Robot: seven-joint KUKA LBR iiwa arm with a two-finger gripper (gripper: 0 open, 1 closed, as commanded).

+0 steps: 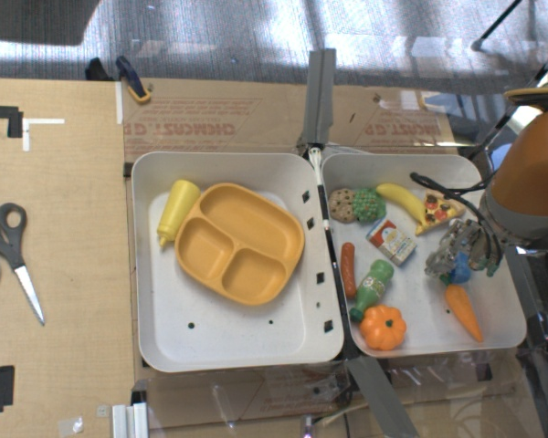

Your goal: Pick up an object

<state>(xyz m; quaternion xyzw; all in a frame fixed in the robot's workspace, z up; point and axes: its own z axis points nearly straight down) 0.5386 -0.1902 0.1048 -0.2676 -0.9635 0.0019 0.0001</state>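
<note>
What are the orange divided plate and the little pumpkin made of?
The divided plate looks like moulded plastic: uniform orange colour, smooth rounded compartments, soft sheen. The pumpkin seems to be toy plastic too, glossy with a highlight on its ribs, though rubber cannot be ruled out.

The arm [530, 185] shows a rounded orange band over a grey wrist section, with black cables looping off its left side and a metallic grey gripper [461, 252] tinged with blue.

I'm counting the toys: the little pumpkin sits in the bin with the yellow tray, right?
Not quite. The camera view shows the pumpkin in the right bin, beside the carrot. The yellow tray lies in the left bin.
</note>
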